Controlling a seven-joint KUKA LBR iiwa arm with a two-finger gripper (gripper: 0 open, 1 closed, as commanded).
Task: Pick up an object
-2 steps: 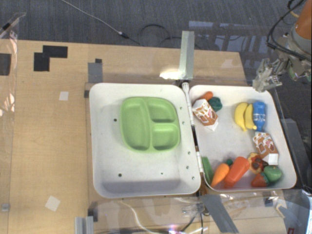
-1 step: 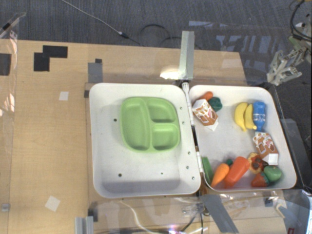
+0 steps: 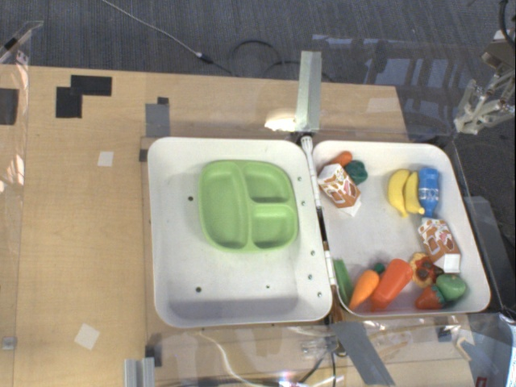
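Observation:
The right bin (image 3: 459,176) holds the objects. A yellow banana (image 3: 398,192) lies beside a blue bottle (image 3: 429,190) at its far right. A red-and-white carton (image 3: 339,188) sits near the divider, and a second carton (image 3: 439,240) lies by the right wall. An orange carrot (image 3: 364,289) and an orange-red pepper (image 3: 393,282) rest at the front, next to red and green toy vegetables (image 3: 442,289). My gripper (image 3: 481,110) hangs beyond the bin's far right corner, outside it and well away from every object, with nothing visibly held.
The left bin (image 3: 173,240) carries a green divided plate (image 3: 246,204). A small green item (image 3: 355,170) and an orange one (image 3: 343,159) lie at the right bin's far left. A metal post (image 3: 309,91) stands behind the divider.

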